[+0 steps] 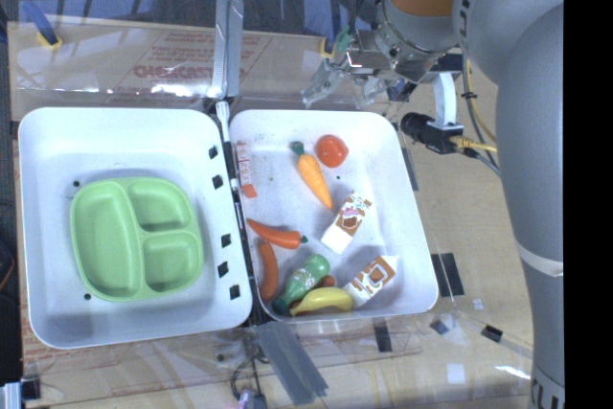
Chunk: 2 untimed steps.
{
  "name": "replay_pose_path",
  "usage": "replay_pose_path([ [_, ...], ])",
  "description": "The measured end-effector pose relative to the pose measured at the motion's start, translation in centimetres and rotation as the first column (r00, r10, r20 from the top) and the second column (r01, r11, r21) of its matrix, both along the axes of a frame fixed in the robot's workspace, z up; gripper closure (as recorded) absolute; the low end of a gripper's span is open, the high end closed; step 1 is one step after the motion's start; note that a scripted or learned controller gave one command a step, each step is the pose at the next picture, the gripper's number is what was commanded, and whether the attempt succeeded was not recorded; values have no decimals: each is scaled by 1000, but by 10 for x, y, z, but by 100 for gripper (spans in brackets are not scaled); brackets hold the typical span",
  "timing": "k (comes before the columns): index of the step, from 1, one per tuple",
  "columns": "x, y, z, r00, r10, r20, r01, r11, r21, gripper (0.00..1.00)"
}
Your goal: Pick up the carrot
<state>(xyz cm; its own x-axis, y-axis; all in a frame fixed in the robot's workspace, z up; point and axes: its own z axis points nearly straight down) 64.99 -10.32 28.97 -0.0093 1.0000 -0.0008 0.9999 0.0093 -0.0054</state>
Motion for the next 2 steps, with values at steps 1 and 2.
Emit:
replay_pose_path([
  [1, 7, -23, -105, 986, -169, 0, 169, 986, 1, 0],
  [2, -34, -5, -186, 996, -86, 29, 86, 996, -8, 0],
])
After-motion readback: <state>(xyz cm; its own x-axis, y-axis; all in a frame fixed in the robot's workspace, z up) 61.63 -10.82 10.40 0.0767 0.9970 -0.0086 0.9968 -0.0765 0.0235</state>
